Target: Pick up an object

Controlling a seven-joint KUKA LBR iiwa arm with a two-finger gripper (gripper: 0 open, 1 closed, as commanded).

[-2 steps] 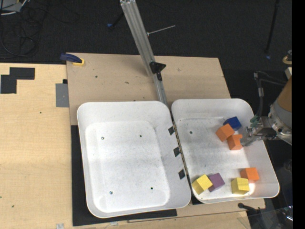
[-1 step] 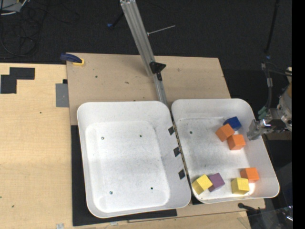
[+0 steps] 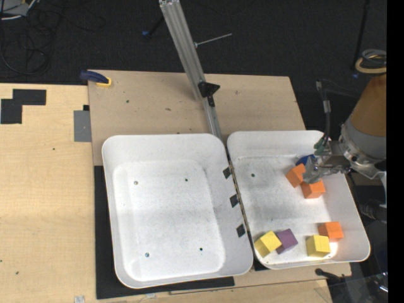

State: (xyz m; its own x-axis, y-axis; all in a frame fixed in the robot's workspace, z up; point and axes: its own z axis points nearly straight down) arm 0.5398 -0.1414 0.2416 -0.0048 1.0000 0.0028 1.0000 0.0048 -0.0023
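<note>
in the right bin (image 3: 278, 145), near its far right side, two orange blocks lie close together: one orange block (image 3: 295, 175) is turned like a diamond, and a second orange block (image 3: 314, 189) sits just beside it, toward the near edge and a little to the right. a small blue piece (image 3: 305, 161) shows just behind them, partly hidden. the gripper (image 3: 317, 172) is directly over this little group, coming in from the right side of the bin, and its tip seems to be between the two blocks or touching them. the metal parts are dark and small here, so i cannot tell how wide the gripper is set, and i cannot tell if it has any block in its hold. i judge that the second orange block is the nearer one, almost under the tip, while the diamond one lies slightly to the left of it. well apart, along the near edge of the same bin, there are a yellow block (image 3: 267, 242) touching a purple block (image 3: 287, 238), and another yellow block (image 3: 317, 245) next to a third orange block (image 3: 331, 231). the left bin (image 3: 113, 150) stands beside, with the grey arm (image 3: 366, 137) far from it.
</note>
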